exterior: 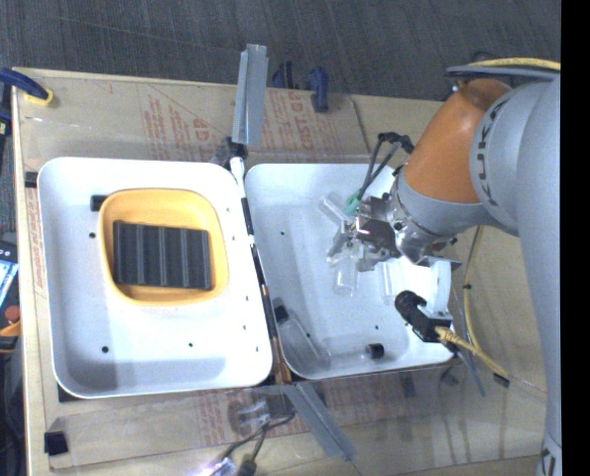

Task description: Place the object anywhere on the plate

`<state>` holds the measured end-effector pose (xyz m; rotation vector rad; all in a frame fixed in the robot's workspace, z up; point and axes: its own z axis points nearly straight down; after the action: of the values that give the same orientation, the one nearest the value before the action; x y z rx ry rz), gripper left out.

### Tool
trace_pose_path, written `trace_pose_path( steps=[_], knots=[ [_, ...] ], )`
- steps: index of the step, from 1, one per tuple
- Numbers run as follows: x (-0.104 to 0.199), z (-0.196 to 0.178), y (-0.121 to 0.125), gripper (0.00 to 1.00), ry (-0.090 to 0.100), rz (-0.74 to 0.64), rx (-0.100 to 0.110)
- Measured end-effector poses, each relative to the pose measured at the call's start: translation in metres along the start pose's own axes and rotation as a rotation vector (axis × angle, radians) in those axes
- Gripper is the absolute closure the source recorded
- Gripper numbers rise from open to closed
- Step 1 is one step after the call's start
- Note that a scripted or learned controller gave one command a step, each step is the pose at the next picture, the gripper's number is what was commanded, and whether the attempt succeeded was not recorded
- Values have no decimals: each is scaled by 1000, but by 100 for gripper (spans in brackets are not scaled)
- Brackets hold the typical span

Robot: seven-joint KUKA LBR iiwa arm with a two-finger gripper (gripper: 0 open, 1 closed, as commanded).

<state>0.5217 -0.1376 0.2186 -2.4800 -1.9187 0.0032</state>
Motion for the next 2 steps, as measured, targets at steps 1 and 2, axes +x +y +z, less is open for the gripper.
trace_pose_path(
  steps=[1, 2],
  knots=[
    [66, 8, 3, 100, -1, -49, -1],
    [125, 28, 65, 100, -3, -297, -2]
  ],
)
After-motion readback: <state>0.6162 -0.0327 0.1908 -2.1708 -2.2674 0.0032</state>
